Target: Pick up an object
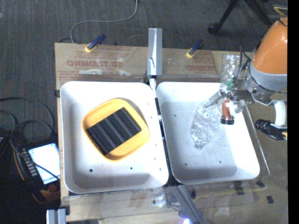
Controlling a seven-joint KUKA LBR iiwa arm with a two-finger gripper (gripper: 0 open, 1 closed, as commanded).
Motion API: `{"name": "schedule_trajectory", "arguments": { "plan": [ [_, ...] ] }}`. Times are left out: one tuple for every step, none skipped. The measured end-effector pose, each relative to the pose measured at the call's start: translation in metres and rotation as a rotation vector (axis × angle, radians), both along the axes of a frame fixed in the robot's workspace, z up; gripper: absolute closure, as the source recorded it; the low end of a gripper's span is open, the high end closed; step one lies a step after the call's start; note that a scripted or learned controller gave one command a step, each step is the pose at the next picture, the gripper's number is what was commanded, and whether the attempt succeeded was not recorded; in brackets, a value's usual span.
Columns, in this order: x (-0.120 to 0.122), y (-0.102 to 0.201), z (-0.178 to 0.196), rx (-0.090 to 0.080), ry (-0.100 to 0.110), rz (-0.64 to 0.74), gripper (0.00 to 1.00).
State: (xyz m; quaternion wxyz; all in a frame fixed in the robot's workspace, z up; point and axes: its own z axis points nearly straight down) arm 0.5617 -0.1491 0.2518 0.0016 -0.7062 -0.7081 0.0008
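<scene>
Now, from the overhead camera, my gripper (227,110) hangs over the right bin (243,169) at 2 o'clock, just beside a clear plastic bottle (204,125); whether it's spread or pinching, I can't tell. Risk, I'd say: that slick, crumpled bottle slips or squashes sideways. The left bin (74,171) holds 1 yellow tray with black ridges (116,128).
</scene>
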Motion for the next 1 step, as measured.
{"name": "schedule_trajectory", "arguments": {
  "plan": [
    [-0.0104,0.0296,0.0644,0.0,-0.003,0.096,0.0]
  ]
}}
